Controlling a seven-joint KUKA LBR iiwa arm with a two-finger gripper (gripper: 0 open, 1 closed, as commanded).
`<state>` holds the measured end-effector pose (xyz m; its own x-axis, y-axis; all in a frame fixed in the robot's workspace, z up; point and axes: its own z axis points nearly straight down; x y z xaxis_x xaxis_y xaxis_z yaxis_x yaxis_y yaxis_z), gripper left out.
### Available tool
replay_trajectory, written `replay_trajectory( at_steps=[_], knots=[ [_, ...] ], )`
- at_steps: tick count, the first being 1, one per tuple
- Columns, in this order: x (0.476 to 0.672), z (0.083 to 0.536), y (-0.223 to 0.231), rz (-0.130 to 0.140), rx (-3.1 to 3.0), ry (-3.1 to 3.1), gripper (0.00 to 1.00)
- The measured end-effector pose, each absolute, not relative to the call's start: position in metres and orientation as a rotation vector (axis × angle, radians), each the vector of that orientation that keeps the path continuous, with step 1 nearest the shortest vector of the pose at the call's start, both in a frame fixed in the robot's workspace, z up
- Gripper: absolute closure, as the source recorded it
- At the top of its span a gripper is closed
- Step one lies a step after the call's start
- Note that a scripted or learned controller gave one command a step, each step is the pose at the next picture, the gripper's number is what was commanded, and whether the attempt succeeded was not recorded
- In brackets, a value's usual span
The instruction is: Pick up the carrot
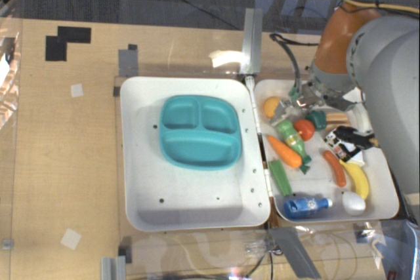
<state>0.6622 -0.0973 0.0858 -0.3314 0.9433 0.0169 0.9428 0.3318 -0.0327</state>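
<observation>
The carrot (284,151) is orange and tapered. It lies on its side in the right bin (387,206), near that bin's left wall, pointing up-left. My gripper (293,105) hangs at the end of the grey arm over the bin's back part, above and slightly right of the carrot and apart from it. A green bottle (289,134) and a red tomato (303,129) lie between the gripper and the carrot. The wrist body hides the gripper's tips.
Crowding the right bin are a yellow fruit (271,106), green cucumber (280,178), blue bottle (306,205), sausage (335,168), banana (357,179) and white egg (354,202). The left bin (141,206) holds a teal divided plate (199,131).
</observation>
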Motion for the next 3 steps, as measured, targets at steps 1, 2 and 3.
replay_trajectory(
  at_steps=[1, 2, 3],
  knots=[
    [0.595, 0.093, -0.094, -0.004, -1.624, -2.696, 0.0],
    [0.509, 0.09, -0.096, -0.013, -1.871, -2.544, 0.0],
    [0.489, 0.186, -0.027, -0.008, -1.473, -2.784, 0.0]
  ],
)
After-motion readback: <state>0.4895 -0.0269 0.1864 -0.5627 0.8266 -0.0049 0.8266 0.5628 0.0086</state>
